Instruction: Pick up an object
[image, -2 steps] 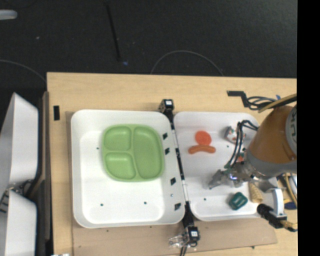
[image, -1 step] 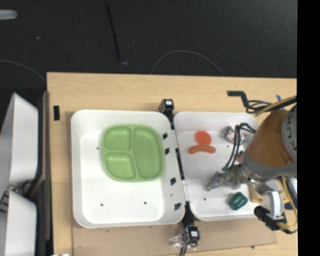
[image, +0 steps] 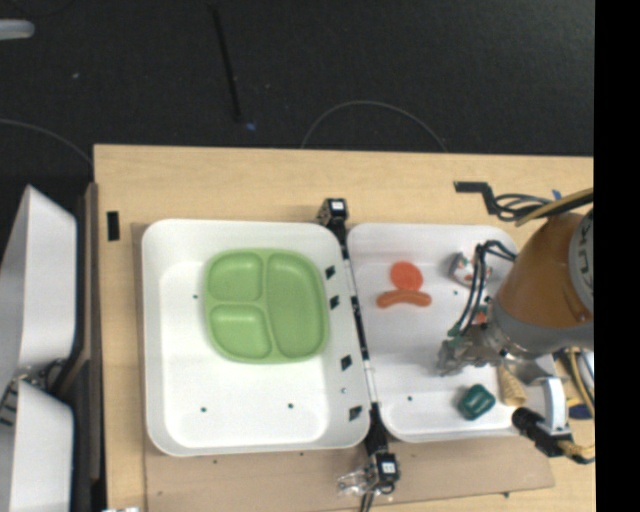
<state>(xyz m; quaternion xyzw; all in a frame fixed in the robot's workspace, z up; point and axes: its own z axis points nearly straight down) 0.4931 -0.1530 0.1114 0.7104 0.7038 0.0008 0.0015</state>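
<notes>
Looking down at a slant in the camera view, we see a pale wooden bench (image: 250, 180) carrying two shallow white bins side by side. On our left, the left bin (image: 180, 400) holds a green divided plate (image: 267, 305) with three compartments, lying flat in the bin's upper half. Beside it, the right bin (image: 400, 340) holds an orange object (image: 404, 283) near its upper middle, a rounded piece with a flatter strip touching it below. We also make out a small green block (image: 476, 402) near this bin's lower edge, and a small greyish item (image: 460, 265) toward the upper right, too blurred for us to name. From the right the arm (image: 548, 290) reaches in over the right bin, its orange band broad above the wrist, with dark cables trailing along it. Its gripper (image: 450, 360) hangs low over the bin floor, between the orange object and the green block, touching neither that we can see. Whether its jaws stand apart or together we cannot tell.
</notes>
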